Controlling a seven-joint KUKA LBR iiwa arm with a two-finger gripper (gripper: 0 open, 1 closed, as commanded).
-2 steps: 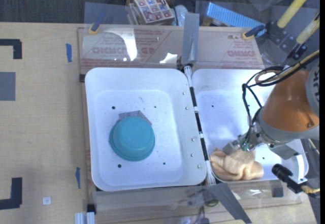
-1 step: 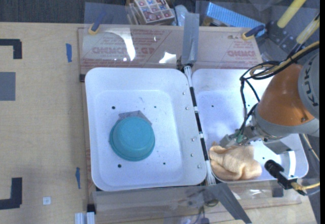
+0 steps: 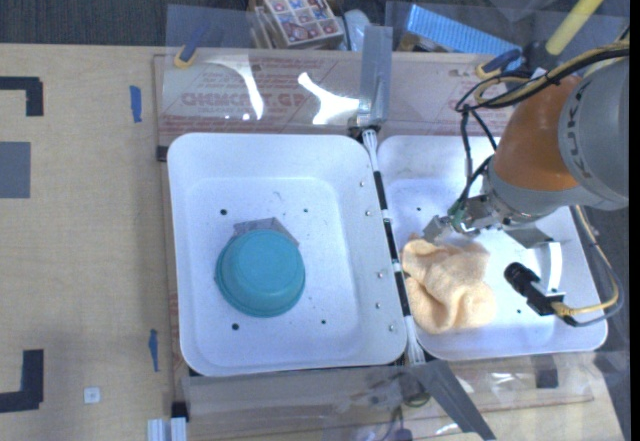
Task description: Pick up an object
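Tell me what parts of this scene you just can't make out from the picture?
- Gripper: in the camera view its fingers are small and blurred against the white bin, so their state can't be read.
- Yellow cloth: whether the gripper touches it is unclear.
- Grey scrap: mostly hidden under the teal bowl.
- Right bin: its far right side is covered by the arm.

A crumpled pale-yellow cloth [image 3: 450,285] fills the near-left corner of the right-hand shallow white bin [image 3: 585,334], pressed against the dividing wall. Just right of the cloth, a black cylindrical fitting with a yellow cable [image 3: 532,290] blocks the floor. The grey-and-orange arm [image 3: 545,154] overhangs the ground above the cloth. Left of the cloth, beyond the wall, an upturned teal plastic bowl [image 3: 261,273] stands amid open white floor.
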